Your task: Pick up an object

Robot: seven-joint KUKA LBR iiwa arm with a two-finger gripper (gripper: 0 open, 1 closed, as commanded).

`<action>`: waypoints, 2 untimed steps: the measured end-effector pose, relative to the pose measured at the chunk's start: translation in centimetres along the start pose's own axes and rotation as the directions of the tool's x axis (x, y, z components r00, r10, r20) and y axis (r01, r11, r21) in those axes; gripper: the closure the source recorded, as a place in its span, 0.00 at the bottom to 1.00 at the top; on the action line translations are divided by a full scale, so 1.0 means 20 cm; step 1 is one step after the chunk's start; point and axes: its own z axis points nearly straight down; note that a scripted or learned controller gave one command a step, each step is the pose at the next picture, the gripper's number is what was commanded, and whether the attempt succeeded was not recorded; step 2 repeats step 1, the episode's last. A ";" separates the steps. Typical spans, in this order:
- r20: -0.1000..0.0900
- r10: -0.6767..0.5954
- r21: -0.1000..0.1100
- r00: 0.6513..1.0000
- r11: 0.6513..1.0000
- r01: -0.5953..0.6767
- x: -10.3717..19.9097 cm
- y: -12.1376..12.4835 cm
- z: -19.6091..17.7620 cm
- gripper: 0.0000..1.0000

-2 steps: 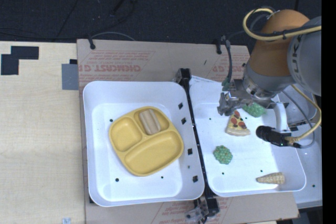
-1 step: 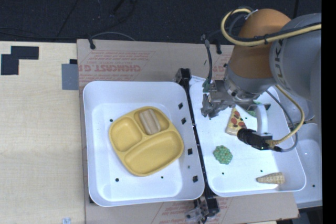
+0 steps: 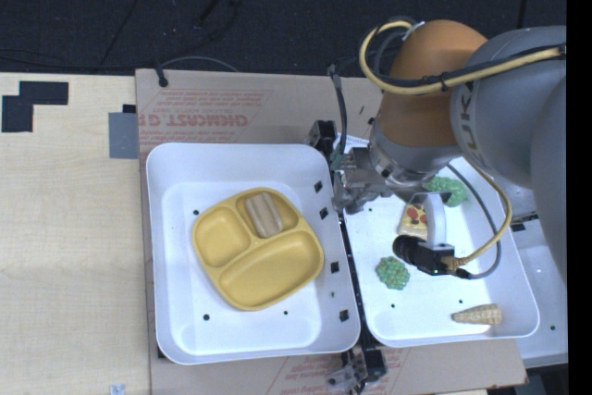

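My gripper (image 3: pixel 350 191) hangs low over the left edge of the right bin (image 3: pixel 518 328), close to the divider between the two bins; the wrist hides what is under it. In that bin lie a small green bumpy toy (image 3: pixel 392 273), a yellow and red wedge (image 3: pixel 413 218), a second green piece (image 3: pixel 450 189) partly behind the arm, and a pale cone-shaped piece (image 3: pixel 476 315) at the front right. I see nothing held in the gripper.
The left bin (image 3: pixel 176 310) holds a yellow divided plate (image 3: pixel 268 273) with a tan bun-like piece (image 3: pixel 265 214) in its upper compartment. A black connector on a yellow cable (image 3: pixel 422 256) hangs from the arm over the right bin. Cardboard lies under both bins.
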 end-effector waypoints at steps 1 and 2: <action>0.001 0.000 0.001 1.000 1.000 0.000 0.27 -0.05 0.05 1.00; 0.001 0.000 0.001 1.000 1.000 0.000 0.27 -0.05 0.05 1.00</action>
